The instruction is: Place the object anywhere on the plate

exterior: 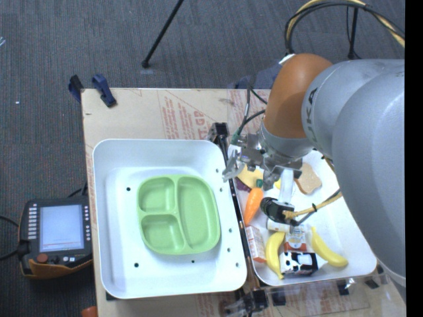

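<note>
Green three-compartment plate (179,214) flat in left bin (106,177), light glossy plastic.

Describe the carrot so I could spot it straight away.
Look at the right bin, the one crowded with toy food under the grey arm. Along its left edge, just below the gripper, lies the carrot. It is the one orange, tapered piece; the bananas nearby are yellow and curved.

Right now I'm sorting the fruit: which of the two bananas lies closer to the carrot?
The left banana, lying beside the small carton on its plate-bin side, just below the carrot. The other banana lies farther right, past the carton.
</note>
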Controlling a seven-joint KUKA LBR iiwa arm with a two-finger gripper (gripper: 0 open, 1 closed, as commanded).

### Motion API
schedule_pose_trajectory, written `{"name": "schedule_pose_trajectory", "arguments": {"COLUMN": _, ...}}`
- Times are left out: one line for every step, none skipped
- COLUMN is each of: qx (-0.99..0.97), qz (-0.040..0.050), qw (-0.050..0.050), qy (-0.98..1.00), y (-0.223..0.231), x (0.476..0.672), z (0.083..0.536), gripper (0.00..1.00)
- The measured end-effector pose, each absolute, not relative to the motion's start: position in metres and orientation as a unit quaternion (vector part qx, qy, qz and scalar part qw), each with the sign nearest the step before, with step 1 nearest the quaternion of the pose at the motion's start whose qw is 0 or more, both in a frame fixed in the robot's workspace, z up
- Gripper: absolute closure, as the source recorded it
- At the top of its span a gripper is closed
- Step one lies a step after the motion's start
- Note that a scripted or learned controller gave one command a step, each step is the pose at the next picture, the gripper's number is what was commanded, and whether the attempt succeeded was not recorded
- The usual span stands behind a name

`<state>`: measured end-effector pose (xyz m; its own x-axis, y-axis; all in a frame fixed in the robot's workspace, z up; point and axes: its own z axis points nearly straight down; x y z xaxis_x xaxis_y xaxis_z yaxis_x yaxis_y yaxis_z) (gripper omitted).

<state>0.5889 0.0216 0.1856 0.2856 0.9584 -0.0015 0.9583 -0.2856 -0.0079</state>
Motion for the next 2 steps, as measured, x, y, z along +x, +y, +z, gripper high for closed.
{"name": "schedule_pose_trajectory", "arguments": {"qx": -0.802, "qz": 0.003, "qw": 0.003, "qy": -0.598, "y": 0.0216, "x": 0.5889, "z": 0.1856, "gripper": 0.0}}
{"name": "schedule_pose_trajectory", "arguments": {"qx": -0.802, "qz": 0.003, "qw": 0.003, "qy": -0.598, "y": 0.0216, "x": 0.5889, "z": 0.1856, "gripper": 0.0}}
